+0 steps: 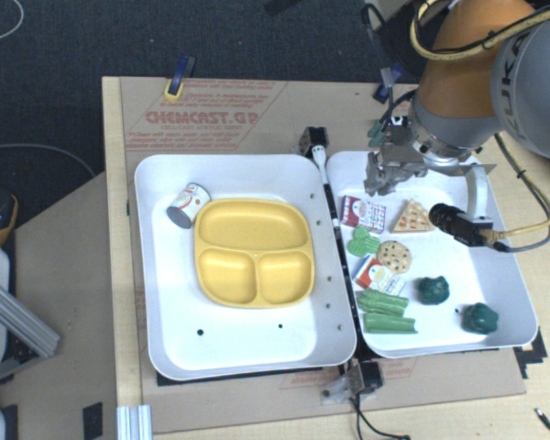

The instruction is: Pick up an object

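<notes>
Pizza slice (410, 218) visible; claw (382, 183) fingertips indistinct, nearby.

Two white bins: left bin (156, 246), right bin (504, 273). Left bin: one yellow divided plate (254, 250); one small can (188, 204) at the plate's far-left corner. Right bin: one red-and-white carton (362, 212), one pizza slice (411, 218), one cookie (395, 256), one green bean bundle (385, 310), two dark green pieces (433, 289) (480, 317).
</notes>
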You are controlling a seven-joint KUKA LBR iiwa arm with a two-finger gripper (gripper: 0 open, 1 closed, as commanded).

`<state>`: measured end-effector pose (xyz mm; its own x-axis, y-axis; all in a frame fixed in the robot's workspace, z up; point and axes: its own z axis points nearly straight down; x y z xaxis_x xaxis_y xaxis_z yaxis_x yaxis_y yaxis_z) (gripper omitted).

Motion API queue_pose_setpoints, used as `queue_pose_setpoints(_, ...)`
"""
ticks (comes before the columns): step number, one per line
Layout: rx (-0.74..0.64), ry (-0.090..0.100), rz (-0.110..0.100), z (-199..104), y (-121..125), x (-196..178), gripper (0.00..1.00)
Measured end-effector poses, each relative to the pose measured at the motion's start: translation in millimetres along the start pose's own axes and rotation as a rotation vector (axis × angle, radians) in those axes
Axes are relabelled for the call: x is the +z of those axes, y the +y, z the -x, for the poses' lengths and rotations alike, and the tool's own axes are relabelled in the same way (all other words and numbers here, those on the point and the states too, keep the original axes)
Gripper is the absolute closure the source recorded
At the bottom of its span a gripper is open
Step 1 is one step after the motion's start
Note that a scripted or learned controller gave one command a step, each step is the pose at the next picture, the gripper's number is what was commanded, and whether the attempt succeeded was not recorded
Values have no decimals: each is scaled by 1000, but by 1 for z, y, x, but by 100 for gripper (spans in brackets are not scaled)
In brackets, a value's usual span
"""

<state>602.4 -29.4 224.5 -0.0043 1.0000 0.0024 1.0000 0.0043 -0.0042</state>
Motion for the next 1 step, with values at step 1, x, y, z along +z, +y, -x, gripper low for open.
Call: queue_pose_setpoints(1,0,0,-1,-50,-26,10,100)
